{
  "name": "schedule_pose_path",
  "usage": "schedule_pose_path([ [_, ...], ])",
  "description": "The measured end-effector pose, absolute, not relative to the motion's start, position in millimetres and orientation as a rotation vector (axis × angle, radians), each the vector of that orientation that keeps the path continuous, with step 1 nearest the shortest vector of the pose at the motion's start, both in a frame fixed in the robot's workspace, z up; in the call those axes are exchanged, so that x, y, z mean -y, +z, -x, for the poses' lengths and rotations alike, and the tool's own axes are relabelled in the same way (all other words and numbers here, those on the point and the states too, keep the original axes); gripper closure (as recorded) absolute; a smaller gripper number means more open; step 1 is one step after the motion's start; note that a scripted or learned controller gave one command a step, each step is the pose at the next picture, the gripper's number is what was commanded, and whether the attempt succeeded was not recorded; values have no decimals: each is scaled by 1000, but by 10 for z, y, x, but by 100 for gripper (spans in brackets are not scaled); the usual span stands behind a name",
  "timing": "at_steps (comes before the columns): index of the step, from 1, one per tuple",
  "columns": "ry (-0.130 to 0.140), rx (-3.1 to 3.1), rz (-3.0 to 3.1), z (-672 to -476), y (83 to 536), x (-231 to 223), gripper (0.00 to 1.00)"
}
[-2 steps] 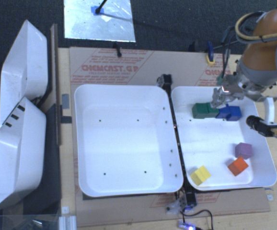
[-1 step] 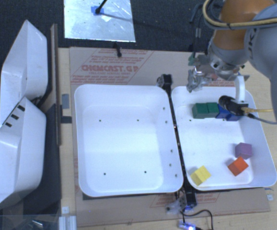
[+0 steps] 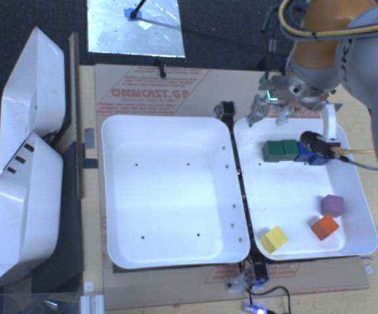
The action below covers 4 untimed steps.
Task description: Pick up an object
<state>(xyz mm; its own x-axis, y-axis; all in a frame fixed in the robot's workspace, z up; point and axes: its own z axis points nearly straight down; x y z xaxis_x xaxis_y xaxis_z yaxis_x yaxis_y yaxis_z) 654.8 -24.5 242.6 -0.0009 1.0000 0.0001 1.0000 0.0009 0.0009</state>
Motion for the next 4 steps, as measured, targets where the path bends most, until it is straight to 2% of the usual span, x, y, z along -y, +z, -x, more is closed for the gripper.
schedule_pose_path([
  [1,-6,-2218,-2228,-5802,1844,699,0],
  [2,2,-2221,-2220,-5824,1973,675,100],
  [3,11,-2223,-2212,-5949,2887,171,100],
  [4,0,-2255,-2188,-5537,2791,498,100],
])
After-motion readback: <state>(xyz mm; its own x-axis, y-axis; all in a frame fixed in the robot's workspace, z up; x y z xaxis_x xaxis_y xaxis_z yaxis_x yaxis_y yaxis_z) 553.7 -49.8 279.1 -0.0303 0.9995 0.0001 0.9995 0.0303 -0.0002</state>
